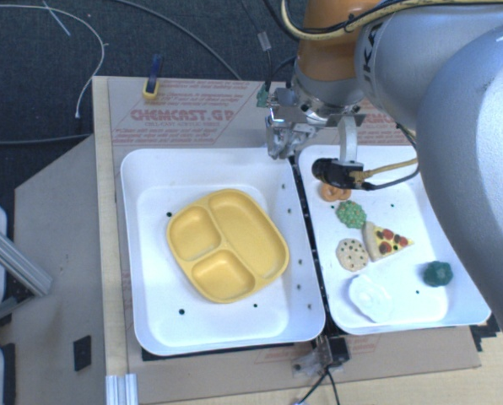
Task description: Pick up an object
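My gripper [283,146] hangs at twelve o'clock over the rim between the bins; its state I cannot tell. The pizza slice [386,242], at four o'clock from it, looks light, stiff and flat; I would pinch its edges.

Arm [454,99] cut off at top/right edges; right bin's [403,319] far corner hidden behind it.

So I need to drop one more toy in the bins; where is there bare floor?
Left bin: strips around the yellow tray, widest along its near edge. Right bin: bare patch between the pizza slice and the green ball. Crowded down its left side: cookie, broccoli, white piece.
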Tool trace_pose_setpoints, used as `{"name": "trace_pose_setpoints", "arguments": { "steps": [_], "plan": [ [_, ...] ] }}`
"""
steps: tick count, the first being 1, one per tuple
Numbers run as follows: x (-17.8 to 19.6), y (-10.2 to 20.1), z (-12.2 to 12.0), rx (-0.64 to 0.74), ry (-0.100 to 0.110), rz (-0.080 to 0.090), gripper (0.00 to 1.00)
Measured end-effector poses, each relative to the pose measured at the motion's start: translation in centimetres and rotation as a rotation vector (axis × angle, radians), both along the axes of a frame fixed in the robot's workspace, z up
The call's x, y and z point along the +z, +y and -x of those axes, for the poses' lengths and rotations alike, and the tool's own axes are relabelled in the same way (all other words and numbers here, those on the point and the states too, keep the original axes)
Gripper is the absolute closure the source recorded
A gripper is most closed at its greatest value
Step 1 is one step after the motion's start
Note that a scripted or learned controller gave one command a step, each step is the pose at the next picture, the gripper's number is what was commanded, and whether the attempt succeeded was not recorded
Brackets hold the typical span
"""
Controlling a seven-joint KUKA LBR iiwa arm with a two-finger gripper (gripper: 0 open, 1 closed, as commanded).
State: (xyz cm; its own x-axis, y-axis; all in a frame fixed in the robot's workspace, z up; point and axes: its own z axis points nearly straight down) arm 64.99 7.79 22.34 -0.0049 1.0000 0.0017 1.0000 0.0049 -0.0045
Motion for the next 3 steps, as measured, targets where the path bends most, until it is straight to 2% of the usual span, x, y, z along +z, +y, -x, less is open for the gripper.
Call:
{"name": "trace_pose_setpoints", "arguments": {
  "steps": [1,2,3],
  "plan": [
    [1.0,1.4,0.1,-0.002,-0.006,0.0,1.0],
    [0.2,0.7,1.4,-0.006,0.0,0.002,1.0],
    [0.2,0.7,1.4,-0.005,-0.002,0.002,0.0]
  ]
}}
